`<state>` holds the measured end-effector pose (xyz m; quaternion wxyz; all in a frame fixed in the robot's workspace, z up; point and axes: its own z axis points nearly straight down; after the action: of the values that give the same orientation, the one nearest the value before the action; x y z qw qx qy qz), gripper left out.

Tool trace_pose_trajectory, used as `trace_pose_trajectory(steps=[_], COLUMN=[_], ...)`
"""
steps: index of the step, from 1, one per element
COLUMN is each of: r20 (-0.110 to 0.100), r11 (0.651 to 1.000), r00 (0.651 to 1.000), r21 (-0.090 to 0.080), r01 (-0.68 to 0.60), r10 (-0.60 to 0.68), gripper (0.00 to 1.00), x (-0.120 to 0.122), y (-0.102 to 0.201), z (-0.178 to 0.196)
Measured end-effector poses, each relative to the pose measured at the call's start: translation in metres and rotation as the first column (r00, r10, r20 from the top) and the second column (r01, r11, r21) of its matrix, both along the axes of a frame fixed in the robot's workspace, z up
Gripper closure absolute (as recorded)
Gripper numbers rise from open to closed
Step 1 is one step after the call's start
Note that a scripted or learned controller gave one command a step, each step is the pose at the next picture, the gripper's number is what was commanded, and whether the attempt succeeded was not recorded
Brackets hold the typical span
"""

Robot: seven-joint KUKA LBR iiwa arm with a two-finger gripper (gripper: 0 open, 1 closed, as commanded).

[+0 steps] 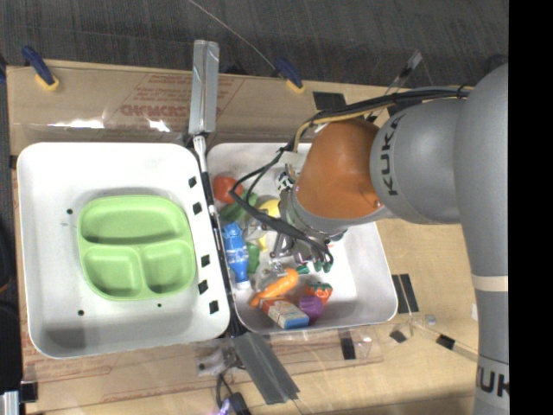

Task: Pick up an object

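The arm [346, 175] is down in the right bin [373, 266], over a heap of toys [275, 284]. The claw [294, 253] is mostly hidden, so I cannot tell if it holds anything. No toy looks lifted yet, so picking one up seems still to do.

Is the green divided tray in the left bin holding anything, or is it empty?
Empty. The green tray lies flat in the left bin, and all three of its compartments show only bare green plastic.
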<state>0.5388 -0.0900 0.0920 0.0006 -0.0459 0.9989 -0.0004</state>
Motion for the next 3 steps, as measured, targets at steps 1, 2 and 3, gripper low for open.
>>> trace_pose_trajectory(steps=[1,2,3], r20=[0.005,0.004,0.000], r11=[1.000,1.000,0.881], r00=[1.000,1.000,0.881], r21=[-0.001,0.000,-0.009], r01=[-0.008,-0.008,-0.473], r10=[0.008,0.008,0.473], gripper=[1.00,0.00,0.00], x=[0.002,0.002,0.032], y=[0.002,0.002,-0.008], z=[0.011,0.011,0.002])
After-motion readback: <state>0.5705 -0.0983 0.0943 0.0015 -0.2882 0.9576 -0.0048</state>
